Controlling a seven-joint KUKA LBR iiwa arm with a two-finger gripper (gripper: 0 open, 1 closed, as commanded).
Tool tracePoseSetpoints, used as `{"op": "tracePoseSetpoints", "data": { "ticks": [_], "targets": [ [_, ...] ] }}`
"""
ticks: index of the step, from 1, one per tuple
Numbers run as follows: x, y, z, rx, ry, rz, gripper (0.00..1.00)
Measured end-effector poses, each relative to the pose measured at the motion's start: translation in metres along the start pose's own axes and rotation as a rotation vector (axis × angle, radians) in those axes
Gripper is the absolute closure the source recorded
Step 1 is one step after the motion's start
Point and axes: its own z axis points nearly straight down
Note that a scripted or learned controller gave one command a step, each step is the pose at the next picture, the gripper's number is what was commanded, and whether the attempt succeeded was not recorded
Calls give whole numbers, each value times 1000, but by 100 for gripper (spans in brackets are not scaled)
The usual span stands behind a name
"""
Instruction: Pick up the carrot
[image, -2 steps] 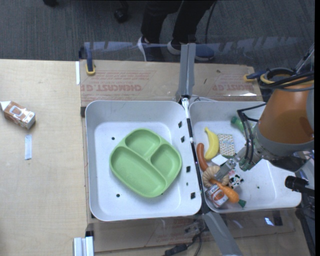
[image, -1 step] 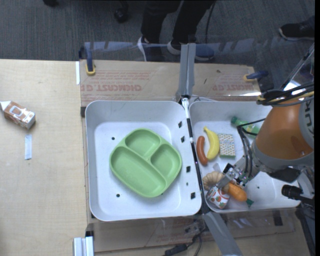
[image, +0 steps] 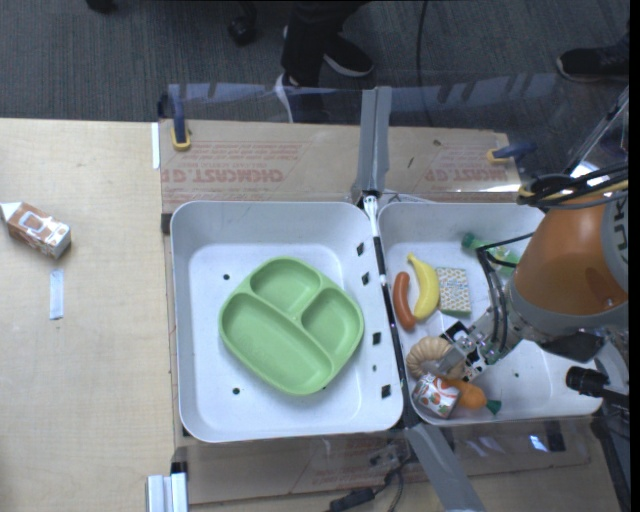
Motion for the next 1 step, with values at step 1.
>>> {"op": "tracePoseSetpoints", "data": {
  "ticks": [1],
  "targets": [
    [1, -2, -95, 10, 13, 120, 100]
  ]
}}
